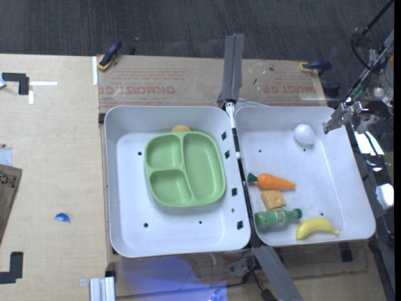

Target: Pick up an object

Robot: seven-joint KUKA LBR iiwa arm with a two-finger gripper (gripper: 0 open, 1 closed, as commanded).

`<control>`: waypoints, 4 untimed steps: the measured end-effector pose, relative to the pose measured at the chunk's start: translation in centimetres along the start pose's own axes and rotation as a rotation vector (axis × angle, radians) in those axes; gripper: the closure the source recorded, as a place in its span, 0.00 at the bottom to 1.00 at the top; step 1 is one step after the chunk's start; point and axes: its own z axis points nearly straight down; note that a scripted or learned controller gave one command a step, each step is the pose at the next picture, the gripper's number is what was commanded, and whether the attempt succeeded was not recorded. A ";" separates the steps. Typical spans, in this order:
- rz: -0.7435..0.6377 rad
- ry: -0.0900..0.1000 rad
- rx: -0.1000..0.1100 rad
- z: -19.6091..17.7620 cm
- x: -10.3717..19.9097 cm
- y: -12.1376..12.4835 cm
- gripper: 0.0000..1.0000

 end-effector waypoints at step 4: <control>-0.209 0.000 0.000 13.5 7.9 1.2 0.00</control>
